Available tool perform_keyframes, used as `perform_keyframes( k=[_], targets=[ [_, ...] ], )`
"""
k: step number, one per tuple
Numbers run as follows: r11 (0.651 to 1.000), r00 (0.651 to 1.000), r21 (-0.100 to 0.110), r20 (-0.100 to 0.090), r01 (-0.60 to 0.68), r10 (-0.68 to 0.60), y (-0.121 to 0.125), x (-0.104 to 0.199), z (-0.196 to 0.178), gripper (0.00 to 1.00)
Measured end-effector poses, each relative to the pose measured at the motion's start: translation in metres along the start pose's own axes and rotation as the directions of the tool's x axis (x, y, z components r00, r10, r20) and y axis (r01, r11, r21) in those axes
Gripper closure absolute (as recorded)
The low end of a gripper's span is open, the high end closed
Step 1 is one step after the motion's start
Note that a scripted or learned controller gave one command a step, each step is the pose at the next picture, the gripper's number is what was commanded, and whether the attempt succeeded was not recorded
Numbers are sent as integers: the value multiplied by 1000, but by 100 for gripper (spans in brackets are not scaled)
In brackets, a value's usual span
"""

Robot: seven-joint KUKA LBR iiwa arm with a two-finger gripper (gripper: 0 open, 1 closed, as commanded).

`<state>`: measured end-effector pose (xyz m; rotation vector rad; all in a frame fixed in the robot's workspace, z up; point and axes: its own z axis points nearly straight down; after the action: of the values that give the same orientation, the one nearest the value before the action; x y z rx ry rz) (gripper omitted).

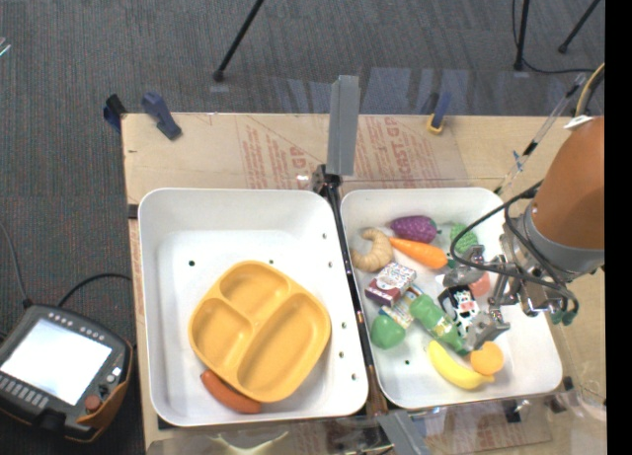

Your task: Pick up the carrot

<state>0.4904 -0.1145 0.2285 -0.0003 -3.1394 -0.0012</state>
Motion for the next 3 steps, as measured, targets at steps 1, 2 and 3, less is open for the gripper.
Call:
perform_keyframes(
  k=[1,2,3],
  targets=[
    [994,994,-1,0,112,-112,-53,-114,31,0],
    [983,983,2,4,185,-185,-61,-144,122,0],
    [1000,1000,1,3,23,-23,-22,-131,138,0]
  ],
)
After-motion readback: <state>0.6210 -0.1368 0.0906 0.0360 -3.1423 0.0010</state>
